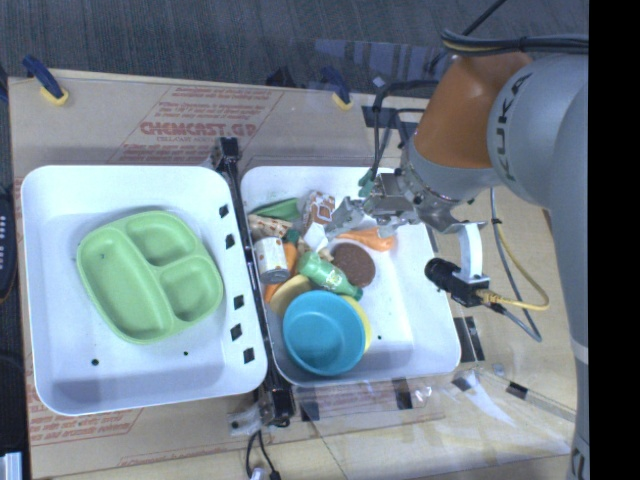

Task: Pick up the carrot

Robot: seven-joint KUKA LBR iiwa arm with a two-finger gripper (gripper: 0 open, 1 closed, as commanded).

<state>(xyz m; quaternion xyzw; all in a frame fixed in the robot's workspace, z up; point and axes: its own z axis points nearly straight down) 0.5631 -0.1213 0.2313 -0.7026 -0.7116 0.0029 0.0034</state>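
The tapered orange carrot [372,238] lies in the right bin [432,313] beside a round brown disc [353,263] and directly below the metal gripper [368,213], whose fingers' state cannot be determined, while the left bin [50,268] holds a smooth green sectioned plate [150,273].

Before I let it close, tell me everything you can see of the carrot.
The carrot shows as a small orange sliver in the right bin, near its far right side. It lies roughly flat, its length running left to right. The claw hangs right over it and hides most of it, so its full shape and ends cannot be made out. A round brown item sits against its near side. Its surface looks smooth and matte, like plastic toy food.
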